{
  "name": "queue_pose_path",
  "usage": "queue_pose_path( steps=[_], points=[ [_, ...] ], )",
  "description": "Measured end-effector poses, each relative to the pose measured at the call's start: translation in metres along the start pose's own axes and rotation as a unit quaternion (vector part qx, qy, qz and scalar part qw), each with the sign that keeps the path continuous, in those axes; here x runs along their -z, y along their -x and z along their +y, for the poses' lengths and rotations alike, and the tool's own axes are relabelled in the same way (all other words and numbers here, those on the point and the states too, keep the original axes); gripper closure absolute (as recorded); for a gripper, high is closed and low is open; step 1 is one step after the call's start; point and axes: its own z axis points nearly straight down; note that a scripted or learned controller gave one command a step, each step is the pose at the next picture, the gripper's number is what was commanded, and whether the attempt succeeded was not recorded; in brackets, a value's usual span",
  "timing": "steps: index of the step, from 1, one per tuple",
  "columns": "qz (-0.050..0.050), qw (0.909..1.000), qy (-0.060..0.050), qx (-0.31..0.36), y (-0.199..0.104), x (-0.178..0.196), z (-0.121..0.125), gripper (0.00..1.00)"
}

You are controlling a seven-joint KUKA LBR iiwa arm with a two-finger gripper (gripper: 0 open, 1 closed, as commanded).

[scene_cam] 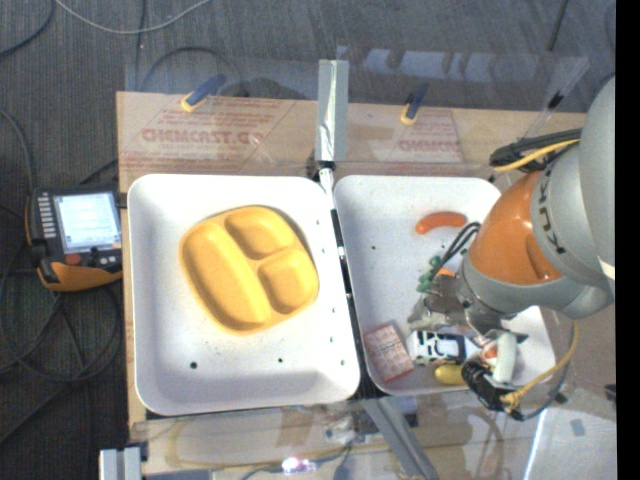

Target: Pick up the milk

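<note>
The milk (438, 346) is a small white carton with dark print, lying near the front edge of the right bin (380, 218). My gripper (432, 308) hangs directly over it, just behind and above the carton, at the end of the grey arm with the orange band (510, 243). The arm's wrist hides part of the carton's right end. Whether the gripper touches the carton cannot be made out.
A pinkish box (388, 352) lies left of the milk. A yellow item (450, 375) and a red-and-white piece (492, 351) sit by the front rim. An orange sausage-shaped item (441, 222) lies further back. The left bin (160, 368) holds a yellow compartment tray (250, 266).
</note>
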Motion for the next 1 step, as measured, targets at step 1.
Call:
queue_pose_path(
  steps=[1],
  points=[
    [0.000,1.0000,-0.001,0.000,0.0001,-0.0012,-0.0008,0.00]
  ],
)
